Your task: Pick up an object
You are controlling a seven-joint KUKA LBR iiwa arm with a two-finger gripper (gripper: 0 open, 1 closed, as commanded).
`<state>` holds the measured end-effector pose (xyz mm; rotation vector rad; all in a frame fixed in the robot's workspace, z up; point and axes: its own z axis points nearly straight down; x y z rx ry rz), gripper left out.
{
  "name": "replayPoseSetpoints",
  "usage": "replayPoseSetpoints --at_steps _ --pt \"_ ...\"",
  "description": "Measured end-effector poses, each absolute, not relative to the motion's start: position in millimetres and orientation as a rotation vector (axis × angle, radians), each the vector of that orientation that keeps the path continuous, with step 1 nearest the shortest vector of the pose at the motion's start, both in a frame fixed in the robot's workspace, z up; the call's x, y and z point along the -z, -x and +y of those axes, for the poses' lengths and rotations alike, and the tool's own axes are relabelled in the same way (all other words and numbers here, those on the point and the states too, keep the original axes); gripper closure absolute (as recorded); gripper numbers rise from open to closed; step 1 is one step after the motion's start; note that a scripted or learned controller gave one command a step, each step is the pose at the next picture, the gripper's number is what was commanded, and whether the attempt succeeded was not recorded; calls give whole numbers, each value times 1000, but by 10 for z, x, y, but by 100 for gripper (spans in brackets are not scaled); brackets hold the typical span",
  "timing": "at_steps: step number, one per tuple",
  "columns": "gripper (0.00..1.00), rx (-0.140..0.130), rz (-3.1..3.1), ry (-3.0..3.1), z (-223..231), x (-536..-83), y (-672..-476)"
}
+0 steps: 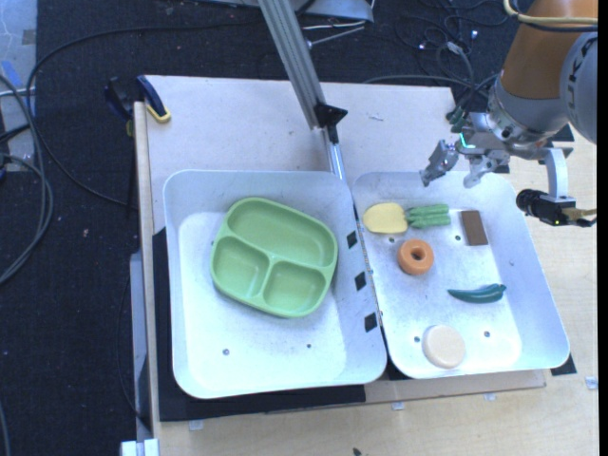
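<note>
Camera view, jaws [456, 162] open, above right bin [532, 297]

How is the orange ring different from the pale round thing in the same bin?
The orange ring has a hole through its middle; the pale disc is solid. The ring is bright orange, the disc cream-white. The ring sits mid-bin, near the yellow piece; the disc lies alone near the bin's front edge. Both are round, lie flat, and sit in the right bin.
</note>
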<state>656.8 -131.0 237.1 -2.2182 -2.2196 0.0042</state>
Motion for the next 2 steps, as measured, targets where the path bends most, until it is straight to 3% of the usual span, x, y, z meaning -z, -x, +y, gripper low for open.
replayPoseSetpoints --at_steps 1,2 --pt "0 1 -2223 2220 -1310 -2397 -6580" --pt "0 -4 -2220 2221 -1352 -1776 -6584"
